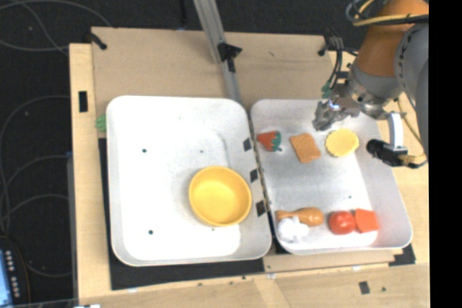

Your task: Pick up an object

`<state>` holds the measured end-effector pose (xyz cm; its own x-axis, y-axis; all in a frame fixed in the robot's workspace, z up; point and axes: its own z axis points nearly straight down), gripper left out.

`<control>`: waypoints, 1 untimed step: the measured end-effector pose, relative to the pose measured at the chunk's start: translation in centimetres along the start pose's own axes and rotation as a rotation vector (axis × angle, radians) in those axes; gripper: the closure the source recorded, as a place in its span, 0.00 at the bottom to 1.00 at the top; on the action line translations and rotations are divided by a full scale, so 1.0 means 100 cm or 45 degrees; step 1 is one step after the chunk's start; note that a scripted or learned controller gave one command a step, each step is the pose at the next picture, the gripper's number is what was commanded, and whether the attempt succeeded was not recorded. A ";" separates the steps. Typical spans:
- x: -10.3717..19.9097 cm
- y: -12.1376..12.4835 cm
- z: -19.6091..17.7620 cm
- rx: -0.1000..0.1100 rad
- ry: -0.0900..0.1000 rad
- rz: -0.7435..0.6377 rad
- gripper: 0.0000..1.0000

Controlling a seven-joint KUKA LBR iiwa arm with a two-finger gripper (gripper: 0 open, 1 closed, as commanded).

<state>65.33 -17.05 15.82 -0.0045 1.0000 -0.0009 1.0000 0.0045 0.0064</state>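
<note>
1. Looking down at a slant on a tan worktop [166, 61], the camera showed two shallow white bins side by side; nearest the viewer, along the front wall of the right bin [382, 184], lay a white lump [291, 230], an orange-brown piece [309, 215], a red round piece [341, 222] and an orange-red block [366, 220], packed close in a row.
2. In the left bin [144, 133], near its front right corner, sat a yellow bowl [220, 195], alone and well apart from everything else.
3. Farther back in the right bin lay a small red and green piece [269, 141], a tan flat piece [306, 148] and a yellow round disc [341, 143], each with bare bin floor around it.
4. Farthest back, the gripper [326, 116] hung over the rear of the right bin, just behind the tan piece and the disc; whether it was wide or narrow could not be told, and nothing showed between its tips.
5. Judging from this, the step in hand was choosing and descending on a target. The disc or the tan piece looked best: near and free on all sides. Centring squarely over one piece before lowering would probably matter, since both lay flat and low and could slip out of a glancing close. The crowded front row risked catching two things at once.
</note>
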 end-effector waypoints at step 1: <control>0.009 0.002 -0.051 -0.001 0.000 0.000 1.00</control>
<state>65.49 -16.19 20.90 -0.0045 1.0000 -0.0011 1.0000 0.0045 0.0073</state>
